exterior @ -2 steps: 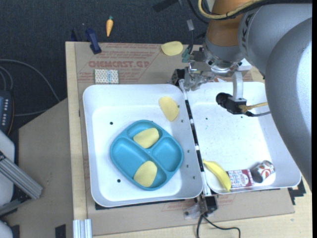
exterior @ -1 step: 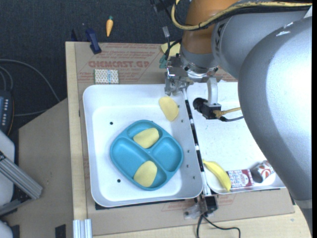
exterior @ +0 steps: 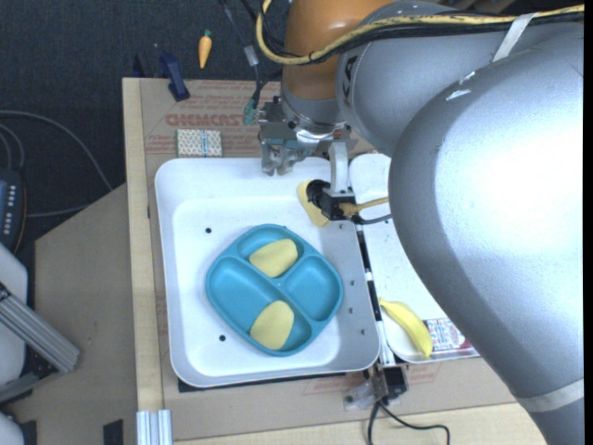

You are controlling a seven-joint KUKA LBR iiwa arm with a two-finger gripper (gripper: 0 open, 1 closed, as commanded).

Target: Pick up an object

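Blue divided plate (exterior: 227, 286) sits approx mid left bin (exterior: 185, 248), set diagonal from my view, w/ two pale yellow pieces in it: one (exterior: 275, 256) in the far compartment, one (exterior: 272, 324) in the near compartment. Gripper (exterior: 278, 163) is at the far rim of that bin, well apart from the plate. From this angle I can't tell how far open it is, or whether it has hold of anything. Arm covers most of the right bin (exterior: 389, 267); a banana (exterior: 408, 327) lies near its front edge, just beside a printed card (exterior: 447, 336). On the cardboard beyond the left bin: small patterned packet (exterior: 199, 142).
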